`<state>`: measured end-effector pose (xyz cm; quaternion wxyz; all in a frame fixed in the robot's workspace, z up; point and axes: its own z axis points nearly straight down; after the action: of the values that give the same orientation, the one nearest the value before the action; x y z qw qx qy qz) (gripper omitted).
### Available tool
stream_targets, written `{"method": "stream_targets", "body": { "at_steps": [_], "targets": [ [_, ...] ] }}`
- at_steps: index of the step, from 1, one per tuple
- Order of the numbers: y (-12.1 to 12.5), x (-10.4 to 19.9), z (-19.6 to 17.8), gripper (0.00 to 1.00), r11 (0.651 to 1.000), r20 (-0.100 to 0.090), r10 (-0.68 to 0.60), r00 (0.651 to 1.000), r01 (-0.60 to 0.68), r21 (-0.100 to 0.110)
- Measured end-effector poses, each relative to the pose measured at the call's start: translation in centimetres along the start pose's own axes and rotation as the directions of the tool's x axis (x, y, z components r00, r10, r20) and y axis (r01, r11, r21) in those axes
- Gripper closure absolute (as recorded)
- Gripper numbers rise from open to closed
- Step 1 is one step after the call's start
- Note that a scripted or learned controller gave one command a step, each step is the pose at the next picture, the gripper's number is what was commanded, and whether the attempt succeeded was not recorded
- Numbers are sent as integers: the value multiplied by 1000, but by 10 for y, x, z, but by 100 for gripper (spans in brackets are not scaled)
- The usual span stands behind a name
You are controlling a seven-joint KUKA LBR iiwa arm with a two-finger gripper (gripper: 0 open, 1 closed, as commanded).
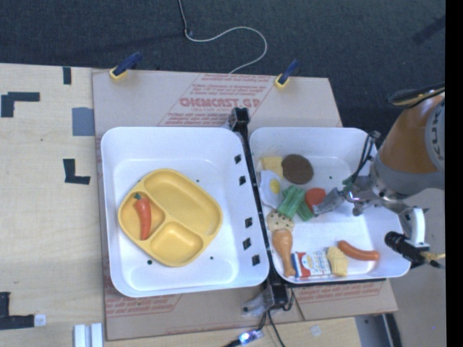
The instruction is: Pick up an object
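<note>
The arm's gripper (329, 202) hangs low in the right bin (340, 137), its tip just beside a red tomato (315, 196) and a green toy (292, 202); whether the jaws are open or closed I cannot tell. In the left bin (116, 150), a yellow divided tray (181, 201) holds a red pepper (142, 214).

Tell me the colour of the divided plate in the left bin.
Yellow; the plate shows best in the camera view.
</note>
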<state>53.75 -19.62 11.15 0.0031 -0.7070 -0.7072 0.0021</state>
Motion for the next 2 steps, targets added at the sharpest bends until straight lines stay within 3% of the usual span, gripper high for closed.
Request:
{"method": "stream_targets", "body": {
  "at_steps": [1,2],
  "targets": [
    [0,1,28,0,1000,2,-1,1000,1,-6],
    [2,1,15,100,1000,2,-2,1000,2,-10]
  ]
}}
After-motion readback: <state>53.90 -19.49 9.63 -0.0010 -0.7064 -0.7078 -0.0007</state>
